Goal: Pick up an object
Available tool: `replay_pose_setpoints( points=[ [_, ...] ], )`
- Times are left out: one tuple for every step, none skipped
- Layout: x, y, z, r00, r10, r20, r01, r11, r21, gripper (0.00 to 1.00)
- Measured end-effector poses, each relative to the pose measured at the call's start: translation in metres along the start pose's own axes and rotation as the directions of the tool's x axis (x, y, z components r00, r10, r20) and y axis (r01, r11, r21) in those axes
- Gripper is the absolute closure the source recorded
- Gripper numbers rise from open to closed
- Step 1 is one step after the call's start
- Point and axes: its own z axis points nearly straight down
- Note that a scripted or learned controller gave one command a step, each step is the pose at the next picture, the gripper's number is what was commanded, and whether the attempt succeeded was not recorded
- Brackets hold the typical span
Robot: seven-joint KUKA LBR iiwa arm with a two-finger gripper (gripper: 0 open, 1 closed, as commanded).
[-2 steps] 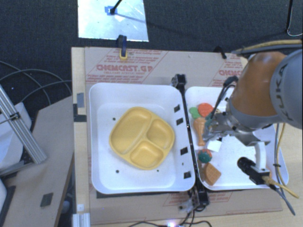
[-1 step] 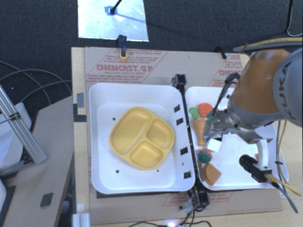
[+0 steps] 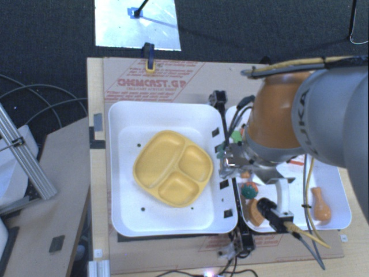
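My gripper (image 3: 229, 165) hangs below the grey and orange arm (image 3: 288, 117), low over the left edge of the right bin (image 3: 340, 215), close to the wall between the two bins. A small teal and orange ball (image 3: 249, 191) lies just below and to the right of it. An orange piece (image 3: 255, 214) sits near the bin's front left corner. An orange pin-shaped toy (image 3: 320, 205) lies toward the front right. The arm hides most of the right bin.
A yellow divided plate (image 3: 173, 167) lies in the middle of the left bin (image 3: 127, 212). Cables and a black fitting (image 3: 274, 211) trail from the arm over the right bin's front. A metal frame (image 3: 23, 154) stands off the bench at left.
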Motion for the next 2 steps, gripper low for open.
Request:
replay_pose_setpoints(
  points=[
    [-0.004, 0.001, -0.001, 1.0, 0.006, 0.002, -0.006, 1.0, -0.001, 0.0],
    [-0.095, 0.023, 0.036, 1.0, 0.016, 0.005, -0.016, 1.0, -0.001, 0.0]
  ],
)
